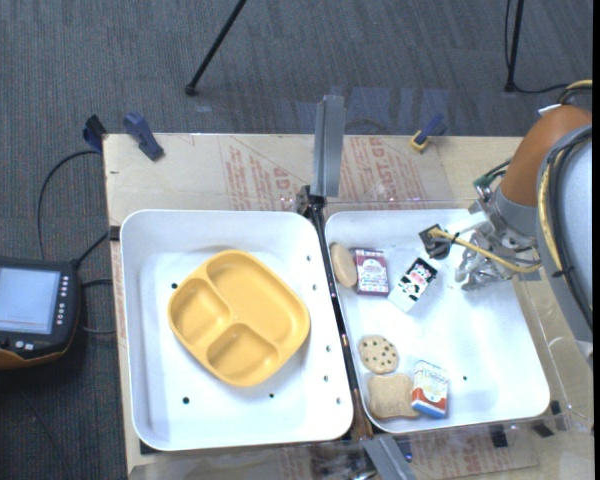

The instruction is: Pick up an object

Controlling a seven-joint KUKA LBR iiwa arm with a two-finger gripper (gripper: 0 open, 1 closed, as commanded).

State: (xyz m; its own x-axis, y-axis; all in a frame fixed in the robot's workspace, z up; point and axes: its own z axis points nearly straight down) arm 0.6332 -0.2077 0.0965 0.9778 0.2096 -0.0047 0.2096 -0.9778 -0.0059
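The pincer (pixel 477 271) hangs over the upper right part of the right bin (pixel 500 353), below the arm's orange band (pixel 540 163); how far it is open cannot be told, since cables and metal parts blur together there, and nothing can be seen held in it. Just to its left lies a small black-and-white carton (pixel 415 282), tilted. Further left sit a dark red packet (pixel 371 270) and a pale oval cookie (pixel 342 264), touching. Below and left of the pincer are a chocolate chip cookie (pixel 378 353), a slice of toast (pixel 390 396) and an orange box (pixel 431 389). Far left, the other bin (pixel 145 368) holds a yellow divided plate (pixel 239 315).
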